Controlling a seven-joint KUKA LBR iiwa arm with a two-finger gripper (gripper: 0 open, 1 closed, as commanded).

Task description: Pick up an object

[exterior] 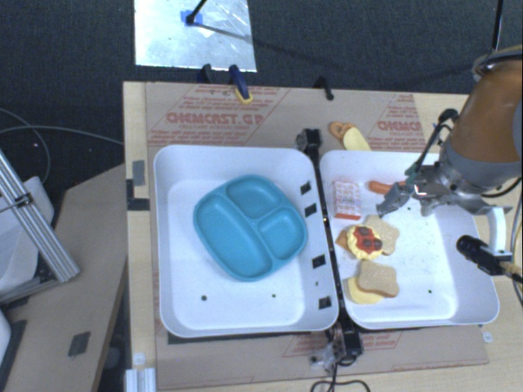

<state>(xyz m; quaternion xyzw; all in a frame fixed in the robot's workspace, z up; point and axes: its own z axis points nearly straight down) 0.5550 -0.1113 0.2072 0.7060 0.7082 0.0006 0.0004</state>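
The right bin (466, 300) holds several toy foods. A white and red packet (346, 198) lies at its left, with a small orange sausage (379, 188) just right of it. Below them are a pizza-like piece with red topping (364, 240), a tan bread slice (386, 237) and a toast slice (378, 278) resting on yellow cheese (357, 291). My gripper (410, 203) hangs over the bin's upper middle, just right of the sausage and above the bread slice. Its two dark fingers stand apart, open, with nothing between them.
The left bin (180, 300) holds a blue divided plate (248, 227). A yellow and brown toy (350, 135) lies on the cardboard behind the right bin. A black divider with clips (320, 219) runs between the bins. The arm's grey body (490, 137) fills the right side.
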